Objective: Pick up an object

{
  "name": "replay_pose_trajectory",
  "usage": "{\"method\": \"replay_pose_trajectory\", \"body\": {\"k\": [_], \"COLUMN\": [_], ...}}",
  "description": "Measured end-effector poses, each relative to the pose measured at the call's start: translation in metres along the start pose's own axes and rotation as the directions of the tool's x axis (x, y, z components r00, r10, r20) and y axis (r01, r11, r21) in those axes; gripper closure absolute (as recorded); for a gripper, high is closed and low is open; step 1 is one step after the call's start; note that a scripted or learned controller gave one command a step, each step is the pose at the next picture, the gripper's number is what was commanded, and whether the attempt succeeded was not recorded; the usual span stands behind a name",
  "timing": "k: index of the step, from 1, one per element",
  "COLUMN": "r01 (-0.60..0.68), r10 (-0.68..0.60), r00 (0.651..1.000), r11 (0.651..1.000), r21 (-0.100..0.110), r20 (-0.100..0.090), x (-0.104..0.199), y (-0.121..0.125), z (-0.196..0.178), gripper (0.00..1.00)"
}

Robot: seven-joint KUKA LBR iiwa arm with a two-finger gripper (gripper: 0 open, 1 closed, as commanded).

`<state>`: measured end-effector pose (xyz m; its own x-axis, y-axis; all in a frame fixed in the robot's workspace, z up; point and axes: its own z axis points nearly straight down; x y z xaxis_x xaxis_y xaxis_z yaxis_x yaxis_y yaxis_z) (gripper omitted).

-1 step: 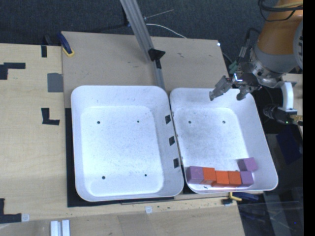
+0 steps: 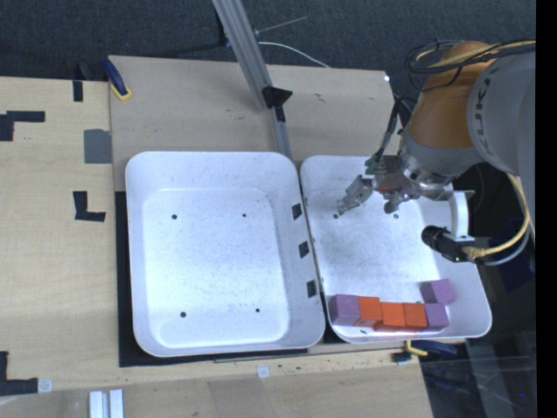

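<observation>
While purple and orange blocks lie in a row along the near edge of the right bin, the arm — part of its lettering readable as "KU" — reaches in from the right, the gripper above that bin's far end, jaws spread and holding nothing.

Grey arm from the right, tool splayed, empty.

Grey arm, orange band.
Black and yellow cables loop around it; a metal claw sits at the tip.
</observation>
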<state>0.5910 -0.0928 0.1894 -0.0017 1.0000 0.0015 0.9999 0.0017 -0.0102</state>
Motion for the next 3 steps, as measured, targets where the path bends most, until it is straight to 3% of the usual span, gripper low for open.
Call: {"method": "replay_pose_trajectory", "body": {"k": [1, 2, 3], "r01": [0.008, 0.007, -0.004], "r10": [-0.008, -0.007, 0.004], "r00": [1.000, 1.000, 1.000], "r11": [1.000, 1.000, 1.000], "r21": [-0.013, -0.010, -0.008], "r20": [-0.001, -0.001, 0.004], "x": [0.073, 0.157, 0.114], "y": [0.068, 0.086, 0.084], "z": [-0.009, -0.003, -0.003], "gripper": [0.00, 0.00, 0.00]}}
